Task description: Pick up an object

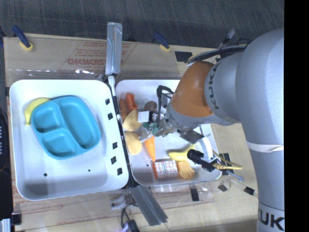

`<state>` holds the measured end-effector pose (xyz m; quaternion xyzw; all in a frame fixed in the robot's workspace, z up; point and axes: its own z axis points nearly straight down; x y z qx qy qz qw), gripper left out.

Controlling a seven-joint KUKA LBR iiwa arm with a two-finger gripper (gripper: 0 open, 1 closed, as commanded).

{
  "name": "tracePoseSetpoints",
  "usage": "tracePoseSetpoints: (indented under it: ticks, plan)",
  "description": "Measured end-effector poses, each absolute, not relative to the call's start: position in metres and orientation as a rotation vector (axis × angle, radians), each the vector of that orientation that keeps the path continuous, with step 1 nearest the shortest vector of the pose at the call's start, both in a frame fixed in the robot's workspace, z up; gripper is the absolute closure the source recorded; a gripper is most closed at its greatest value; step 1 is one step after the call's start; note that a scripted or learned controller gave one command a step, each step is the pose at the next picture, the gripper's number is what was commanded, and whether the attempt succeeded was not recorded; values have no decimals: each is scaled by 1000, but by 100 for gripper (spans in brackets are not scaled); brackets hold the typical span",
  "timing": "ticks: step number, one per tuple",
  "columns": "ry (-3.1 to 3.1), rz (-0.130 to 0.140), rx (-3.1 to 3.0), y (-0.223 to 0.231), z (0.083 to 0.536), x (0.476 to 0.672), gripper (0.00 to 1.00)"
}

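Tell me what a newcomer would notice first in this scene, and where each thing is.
The big grey arm with its orange band comes first, reaching in from the right over the right bin. Next is the bright blue divided tray lying in the left bin, with a yellow thing peeking out at its upper left edge. Under the arm sits a jumble of small things, among them an orange carrot and a yellow brush.

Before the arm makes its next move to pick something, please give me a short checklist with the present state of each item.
1. Hand is over the right bin, where the objects lie: ok.
2. Finger state readable: cannot tell, the wrist and clutter hide it.
3. An object held already: cannot tell.
4. Targets within the bin: ok; orange carrot piece, can and yellow brush lie there.
5. Free space around the targets: not ok, the objects are crowded together.
6. Left bin ready for dropping: ok, blue divided tray sits inside.
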<state>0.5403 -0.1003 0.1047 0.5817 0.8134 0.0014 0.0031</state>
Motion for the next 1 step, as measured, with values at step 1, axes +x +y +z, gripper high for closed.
tracePoseSetpoints:
  ticks: [1]
  plan:
    - [2274,2,2169,14,192,606,100]
